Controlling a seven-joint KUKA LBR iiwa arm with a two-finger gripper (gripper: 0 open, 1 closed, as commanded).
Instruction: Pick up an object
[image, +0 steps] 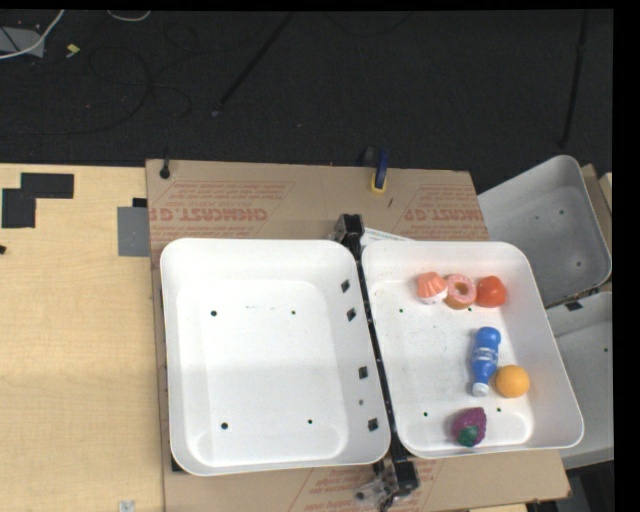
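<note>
Currently | fingers: state cannot be told | targets: blue plastic bottle (485, 360) touching orange ball (512, 381) in right white bin (555, 345) | risk: crowding deflects grasp, bottle rolls.

On the right side, where the arm reaches in from, lies a pale grey flat panel (545, 225) with a rounded corner and a few small dark dots like screw holes. A second grey panel (592, 390) of the same look sits below it. Whether either belongs to the robot's mount cannot be told.
</note>
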